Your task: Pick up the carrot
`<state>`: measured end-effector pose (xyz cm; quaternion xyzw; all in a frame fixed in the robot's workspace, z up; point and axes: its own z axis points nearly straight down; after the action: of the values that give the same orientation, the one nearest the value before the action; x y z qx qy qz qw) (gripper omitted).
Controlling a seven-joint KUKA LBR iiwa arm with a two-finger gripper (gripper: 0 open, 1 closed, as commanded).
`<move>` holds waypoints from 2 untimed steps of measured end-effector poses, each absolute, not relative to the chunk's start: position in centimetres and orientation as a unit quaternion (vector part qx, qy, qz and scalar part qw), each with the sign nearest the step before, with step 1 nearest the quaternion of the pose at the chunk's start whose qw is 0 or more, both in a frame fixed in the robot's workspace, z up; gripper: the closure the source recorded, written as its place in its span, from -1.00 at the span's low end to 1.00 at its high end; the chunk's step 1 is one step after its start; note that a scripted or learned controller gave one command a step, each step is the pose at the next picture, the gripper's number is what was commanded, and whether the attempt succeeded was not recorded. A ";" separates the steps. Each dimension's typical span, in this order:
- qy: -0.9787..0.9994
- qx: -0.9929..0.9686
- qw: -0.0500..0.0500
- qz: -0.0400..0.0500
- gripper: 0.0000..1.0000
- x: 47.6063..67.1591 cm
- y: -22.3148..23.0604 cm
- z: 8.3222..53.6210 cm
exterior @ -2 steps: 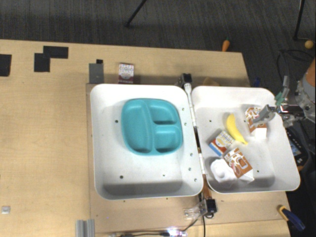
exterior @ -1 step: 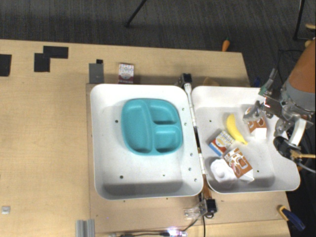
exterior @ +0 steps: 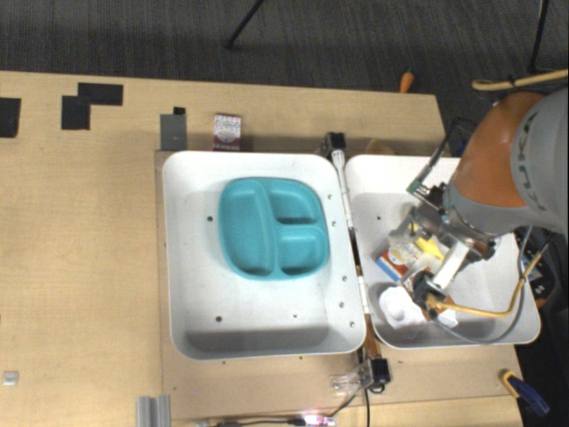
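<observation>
My gripper [exterior: 411,241] hangs low over the middle of the right bin [exterior: 378,198], above a small cluster of things. A sliver of orange [exterior: 402,254] shows just under it, which may be the carrot; most of it is hidden by the gripper. Beside it sit a yellow piece [exterior: 428,248] and a flat red-and-blue item [exterior: 388,263]. I cannot make out anything held between the gripper's tips.
A teal divided plate [exterior: 272,226] lies in the left bin [exterior: 191,318]. A white round object [exterior: 396,306] and another white piece [exterior: 446,318] rest near the right bin's front wall. A small patterned cube [exterior: 228,130] stands behind the left bin.
</observation>
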<state>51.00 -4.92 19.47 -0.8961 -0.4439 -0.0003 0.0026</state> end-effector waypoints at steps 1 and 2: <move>-0.447 -0.895 0.001 -0.001 1.00 51.2 -5.0 20.6; -0.250 -0.968 0.001 -0.001 1.00 49.2 -2.6 22.9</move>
<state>49.16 -2.60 22.86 -0.9682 -0.2502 -0.0005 0.0013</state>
